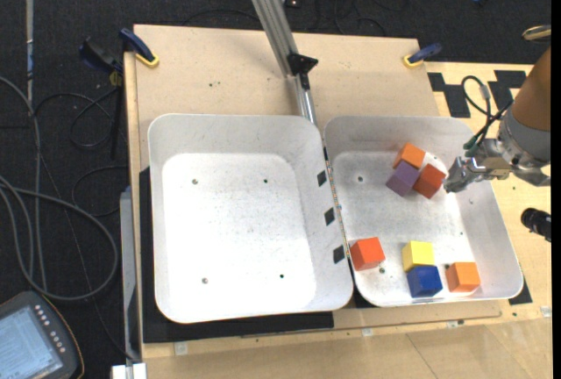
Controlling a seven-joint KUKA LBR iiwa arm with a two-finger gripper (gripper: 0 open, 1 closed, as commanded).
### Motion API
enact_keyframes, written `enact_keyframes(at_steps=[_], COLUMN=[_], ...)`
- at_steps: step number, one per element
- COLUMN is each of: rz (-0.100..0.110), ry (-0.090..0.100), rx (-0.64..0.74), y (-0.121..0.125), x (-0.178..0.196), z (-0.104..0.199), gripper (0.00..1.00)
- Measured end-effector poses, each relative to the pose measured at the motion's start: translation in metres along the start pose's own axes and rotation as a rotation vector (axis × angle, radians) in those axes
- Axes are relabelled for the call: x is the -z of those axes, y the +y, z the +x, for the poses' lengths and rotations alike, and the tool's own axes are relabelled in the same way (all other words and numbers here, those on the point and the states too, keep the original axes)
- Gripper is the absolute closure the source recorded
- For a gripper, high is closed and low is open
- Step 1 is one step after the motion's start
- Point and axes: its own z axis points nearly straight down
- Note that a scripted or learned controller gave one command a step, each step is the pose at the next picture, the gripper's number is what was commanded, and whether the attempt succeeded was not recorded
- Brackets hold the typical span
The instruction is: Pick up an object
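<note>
While you watch the end effector (458, 175), read these:
End effector: low over the right bin (491, 219), near its far right edge, just beside the block cluster; whether it is apart or together, you cannot tell.
Nearest target: orange block (408, 157), purple block (402, 181) and red-and-white block (429, 179), touching one another.
Other targets: orange cube (367, 252) by the near left corner; yellow cube (418, 254), blue cube (424, 281), orange cube (463, 276) along the near edge.
Risk: packed neighbours could leave no gap, so you may shove rather than grip.
Materials: hard, smooth-looking, flat-faced cubes; speckled white bin.
Left bin (175, 193): same speckled white.
</note>
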Motion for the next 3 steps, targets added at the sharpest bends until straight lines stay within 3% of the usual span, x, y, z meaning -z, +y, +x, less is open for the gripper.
enact_keyframes(at_steps=[1, 3], rz=[0.001, 0.004], ry=[0.001, 0.004], rx=[0.001, 0.006], y=[0.002, 0.021], x=[0.037, 0.056], z=[0.0, 0.101], gripper=[1.0, 1.0])
